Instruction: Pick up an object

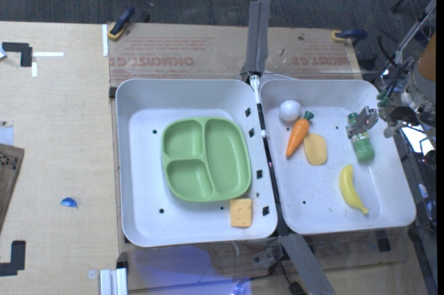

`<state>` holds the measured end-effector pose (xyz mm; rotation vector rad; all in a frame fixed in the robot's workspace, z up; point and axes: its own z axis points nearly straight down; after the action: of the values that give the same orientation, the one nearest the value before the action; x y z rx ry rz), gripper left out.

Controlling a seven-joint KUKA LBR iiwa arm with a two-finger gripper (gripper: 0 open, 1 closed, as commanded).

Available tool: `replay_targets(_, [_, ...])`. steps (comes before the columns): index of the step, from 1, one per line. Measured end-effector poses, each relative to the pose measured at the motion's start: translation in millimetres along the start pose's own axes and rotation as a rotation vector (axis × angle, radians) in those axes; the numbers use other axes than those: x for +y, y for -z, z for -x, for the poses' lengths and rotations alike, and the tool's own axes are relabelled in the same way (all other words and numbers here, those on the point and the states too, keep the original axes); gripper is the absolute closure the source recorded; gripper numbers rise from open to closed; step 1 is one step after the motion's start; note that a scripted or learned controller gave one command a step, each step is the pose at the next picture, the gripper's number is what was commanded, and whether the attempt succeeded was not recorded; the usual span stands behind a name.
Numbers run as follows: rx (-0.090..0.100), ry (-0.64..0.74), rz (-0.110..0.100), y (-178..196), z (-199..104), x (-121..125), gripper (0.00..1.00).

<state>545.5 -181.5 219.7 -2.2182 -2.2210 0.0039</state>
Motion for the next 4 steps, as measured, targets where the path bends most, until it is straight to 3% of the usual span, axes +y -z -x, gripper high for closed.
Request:
replay_targets(1, [0.001, -0.191, 0.001, -13, 10, -52, 0.00])
replay_targets(2, [0.001, -0.150, 0.000, -122, -44, -68, 0.00])
replay_targets(3, [0.001, -0.154, 0.000, -113, -43, -68, 1.00])
replay_targets(4, [-0.001, -0.115, 0.002, -47, -28, -48, 1.00])
